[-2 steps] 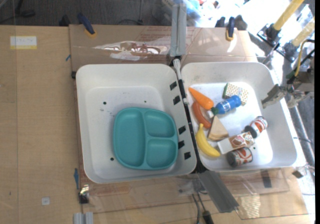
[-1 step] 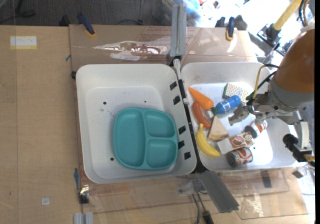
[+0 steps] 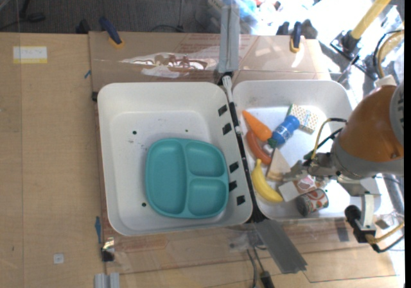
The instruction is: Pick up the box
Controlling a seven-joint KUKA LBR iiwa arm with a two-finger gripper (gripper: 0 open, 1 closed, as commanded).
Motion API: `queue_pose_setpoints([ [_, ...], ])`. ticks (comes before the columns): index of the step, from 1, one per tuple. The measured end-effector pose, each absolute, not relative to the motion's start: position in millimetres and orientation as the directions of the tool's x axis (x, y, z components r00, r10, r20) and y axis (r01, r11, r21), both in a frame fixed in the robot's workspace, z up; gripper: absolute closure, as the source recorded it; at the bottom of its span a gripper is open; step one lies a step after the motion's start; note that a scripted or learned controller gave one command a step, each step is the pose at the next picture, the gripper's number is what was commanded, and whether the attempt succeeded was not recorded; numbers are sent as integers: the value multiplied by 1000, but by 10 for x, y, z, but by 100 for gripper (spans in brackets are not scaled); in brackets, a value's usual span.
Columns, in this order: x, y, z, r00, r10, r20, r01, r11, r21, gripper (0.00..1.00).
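No writing can be made out from here; the printing on the can (image 3: 314, 201) and the box (image 3: 304, 117) is too blurred.

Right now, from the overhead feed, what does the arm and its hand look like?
The arm is bulky and rounded, with a wide orange band above a grey wrist section. A black cable loops along its side. The hand is a small metallic grey piece low in the right bin.
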State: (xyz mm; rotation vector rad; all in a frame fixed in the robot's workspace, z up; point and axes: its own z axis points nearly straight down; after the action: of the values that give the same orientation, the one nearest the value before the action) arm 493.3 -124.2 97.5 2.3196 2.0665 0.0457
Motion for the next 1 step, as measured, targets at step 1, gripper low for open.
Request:
queue_pose_setpoints([
  [1,4957,-1257,1094,119,993,-2,991,-119,55,100],
])
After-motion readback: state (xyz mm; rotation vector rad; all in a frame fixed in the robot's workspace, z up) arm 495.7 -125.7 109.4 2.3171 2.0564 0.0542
